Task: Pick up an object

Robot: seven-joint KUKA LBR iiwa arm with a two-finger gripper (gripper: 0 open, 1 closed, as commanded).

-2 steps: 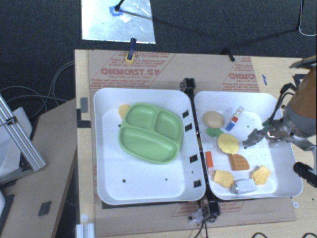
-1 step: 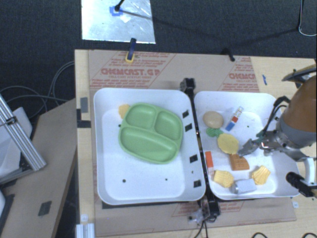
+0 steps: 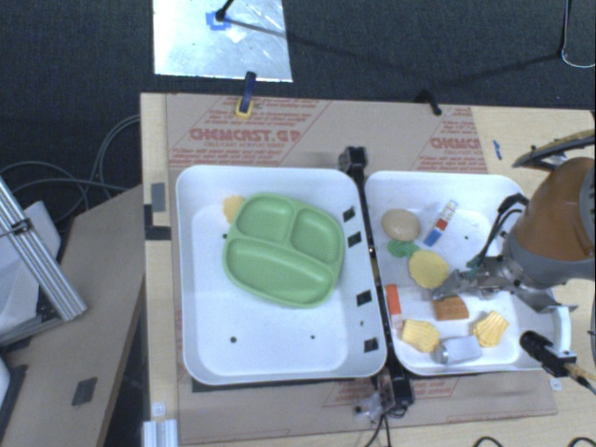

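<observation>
The right bin holds several small objects. Among them are a beige egg-shaped piece, a white tube with blue and red ends, a small green piece and a yellow round piece. Nearer the front lie a brown block, a ridged yellow piece, a grey cylinder, another yellow piece and a red-orange stick. My gripper reaches in from the right, low over the bin, just above the brown block and beside the yellow round piece.
The left bin holds a green divided plate with a yellow thing peeking out at its upper left. A black divider runs between the bins. The arm's orange-banded body covers the right bin's right side.
</observation>
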